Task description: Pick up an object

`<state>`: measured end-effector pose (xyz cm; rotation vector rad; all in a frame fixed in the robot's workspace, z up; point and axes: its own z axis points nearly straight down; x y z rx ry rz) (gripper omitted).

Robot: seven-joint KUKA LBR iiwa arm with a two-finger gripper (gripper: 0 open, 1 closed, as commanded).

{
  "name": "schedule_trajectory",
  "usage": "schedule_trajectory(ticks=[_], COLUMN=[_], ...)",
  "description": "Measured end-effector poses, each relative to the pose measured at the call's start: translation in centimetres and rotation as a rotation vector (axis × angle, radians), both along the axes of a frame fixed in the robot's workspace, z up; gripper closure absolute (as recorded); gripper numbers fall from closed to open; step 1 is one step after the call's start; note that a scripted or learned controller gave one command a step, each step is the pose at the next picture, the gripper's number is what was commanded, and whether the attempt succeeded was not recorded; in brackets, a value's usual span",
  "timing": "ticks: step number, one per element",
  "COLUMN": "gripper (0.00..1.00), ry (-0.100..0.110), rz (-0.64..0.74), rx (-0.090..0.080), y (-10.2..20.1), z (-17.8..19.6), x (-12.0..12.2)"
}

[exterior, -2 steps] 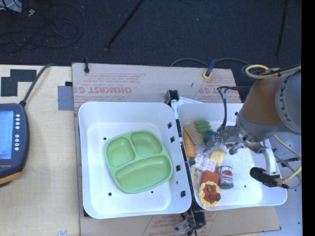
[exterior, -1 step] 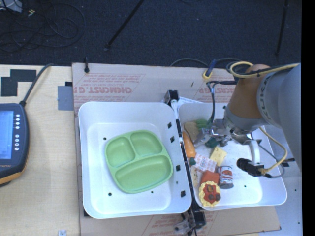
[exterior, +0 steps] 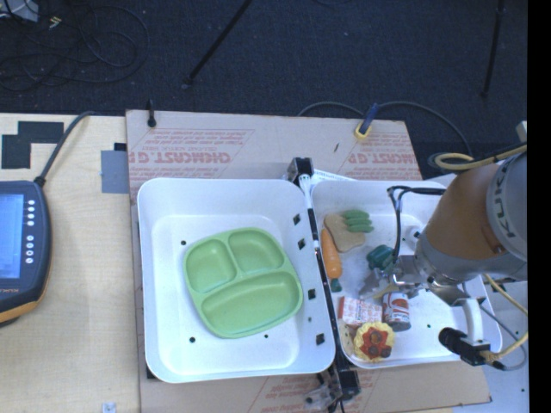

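The right bin holds several small things. A green toy lies on a tan slice at the far left, with an orange carrot along the bin's left wall. A teal piece sits just left of the arm. Near the front lie a red-and-white packet, a small can and a yellow tart with red filling. My gripper hangs low over the bin's middle, between the teal piece and the can. Nothing is visibly held in it.
The left bin carries a green divided plate. A divider with black clips separates the bins. The arm's orange wrist covers the right bin's far right part. A handheld pendant lies on the bench at far left.
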<state>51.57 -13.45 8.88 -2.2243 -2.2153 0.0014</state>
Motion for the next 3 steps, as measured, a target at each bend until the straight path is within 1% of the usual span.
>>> schedule_trajectory(ticks=[1, 2, 3], gripper=[0.0, 0.0, 1.0], ry=[-0.002, -0.006, 0.001], rz=[0.007, 0.006, 0.007], rx=[-0.002, -0.003, -0.001], y=[2.4, 3.0, 3.0], z=[0.0, -0.1, 0.9], x=[5.0, 12.8, 12.5])
